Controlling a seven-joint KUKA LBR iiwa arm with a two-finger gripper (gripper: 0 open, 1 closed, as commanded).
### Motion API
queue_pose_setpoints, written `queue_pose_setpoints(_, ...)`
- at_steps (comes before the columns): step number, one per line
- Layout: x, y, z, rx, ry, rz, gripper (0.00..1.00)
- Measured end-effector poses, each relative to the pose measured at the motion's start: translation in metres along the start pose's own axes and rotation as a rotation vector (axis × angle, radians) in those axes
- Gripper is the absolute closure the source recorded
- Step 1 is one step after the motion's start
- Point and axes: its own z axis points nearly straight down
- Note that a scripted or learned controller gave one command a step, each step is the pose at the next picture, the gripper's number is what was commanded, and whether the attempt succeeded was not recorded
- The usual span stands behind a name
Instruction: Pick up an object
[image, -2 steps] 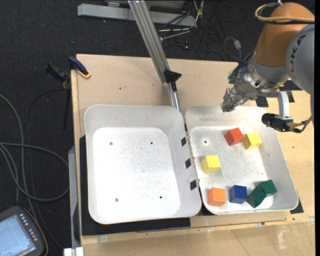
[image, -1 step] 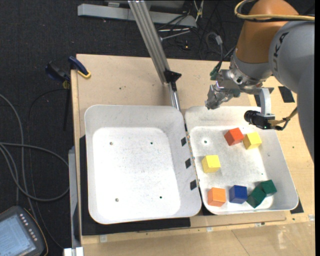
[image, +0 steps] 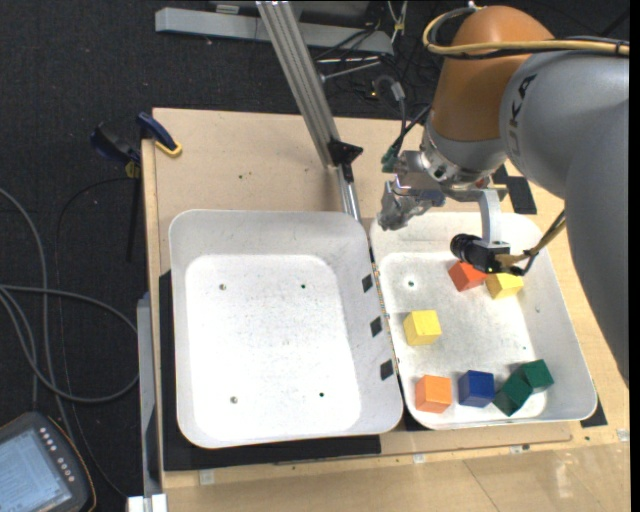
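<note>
Six small blocks are seen in the right-hand bin (image: 565, 370), which lies nearest the arm; along its near edge an orange block (image: 433, 392), a blue block (image: 477, 388) and two green blocks (image: 524, 385) are lined up, the green pair touching each other and close against the bin wall. Further in, a yellow block (image: 422, 327) lies alone on open floor, and beyond it a second orange block (image: 466, 274) and a second yellow block (image: 504, 284) are found just beside one another. At the far left corner of that bin the hand (image: 400, 210) is held above the rim, well apart from every block; whether it is wide or narrow cannot be told, and nothing is seen between its parts. From here a miss is judged likely if the hand is lowered where it stands, since only rim and bare floor lie beneath. The paired blocks could be nudged aside or caught two at once, and the green ones could be jammed against the wall; the lone yellow block is judged the cleanest target. The left bin (image: 190, 300) adjoins on the desk (image: 250, 150), and a slanted metal rail (image: 300, 80) crosses near the hand and could be struck
</note>
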Motion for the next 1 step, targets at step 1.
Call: queue_pose_setpoints(1,0.0567,-0.0122,0.0053,0.000,0.000,0.000,1.00)
